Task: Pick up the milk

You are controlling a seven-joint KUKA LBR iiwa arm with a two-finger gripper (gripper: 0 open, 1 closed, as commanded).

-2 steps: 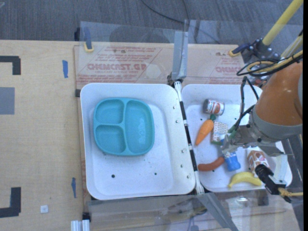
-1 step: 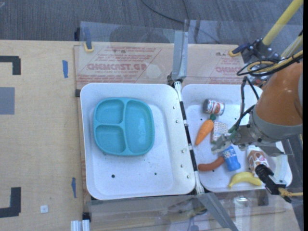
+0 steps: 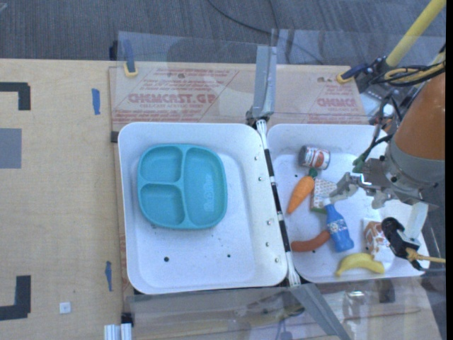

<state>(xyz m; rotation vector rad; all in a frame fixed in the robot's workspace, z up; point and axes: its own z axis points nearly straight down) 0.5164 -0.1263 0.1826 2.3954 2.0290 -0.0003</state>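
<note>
In the right bin (image 3: 283, 144), a small pale patterned carton (image 3: 323, 190) that looks like the milk lies on its side between a toy carrot (image 3: 301, 193) and a blue bottle (image 3: 339, 231). My gripper (image 3: 352, 183) hangs low over the bin, just right of that carton and above the bottle's cap. From this angle I cannot tell whether it touches either one. A second white and brown carton (image 3: 373, 238) lies at the bin's right side, partly behind the black cable fitting (image 3: 396, 238) on the arm.
The right bin also holds a small tin can (image 3: 313, 157), a sausage (image 3: 310, 244) and a banana (image 3: 359, 263). A teal divided plate (image 3: 182, 187) sits in the left bin (image 3: 205, 264). The arm's grey and orange body (image 3: 423, 137) covers the right bin's far right side.
</note>
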